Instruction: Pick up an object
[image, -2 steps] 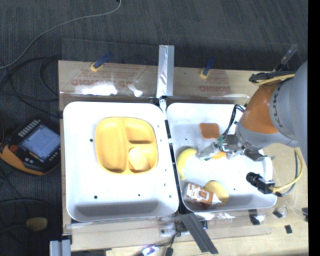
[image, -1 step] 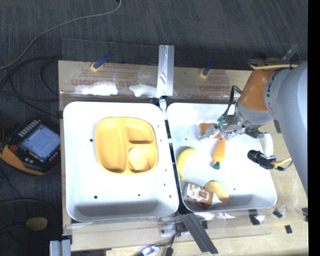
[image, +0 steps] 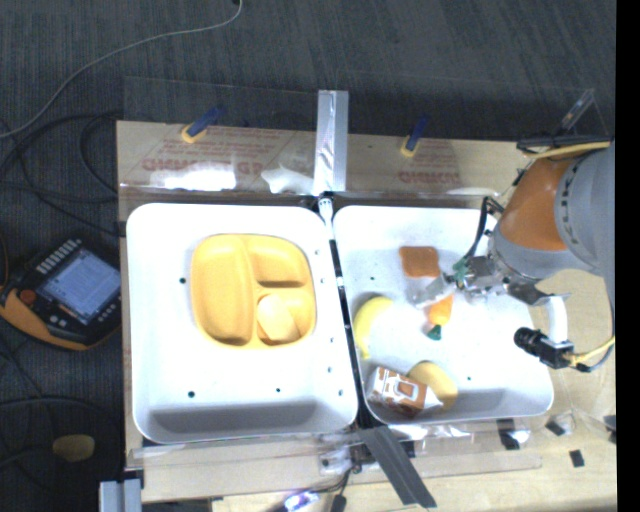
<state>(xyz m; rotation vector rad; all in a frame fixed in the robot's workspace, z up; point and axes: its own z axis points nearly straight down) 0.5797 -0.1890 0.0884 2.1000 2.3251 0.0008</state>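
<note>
Hand (image: 442, 292) low in right bin (image: 500, 222) over orange piece (image: 437, 312), grip unclear.

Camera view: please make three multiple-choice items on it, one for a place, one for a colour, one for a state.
1. Where does the yellow tray lie?
A. left bin
B. right bin
C. on the floor

2. What colour is the square block in the right bin?
A. blue
B. orange
C. green

3. Where is the end effector now?
A. over the left bin
B. outside both bins
C. down in the right bin

Answers: 1 A, the tray rests inside the left bin. 2 B, the block is plainly orange. 3 C, it sits by a small orange piece there.
</note>
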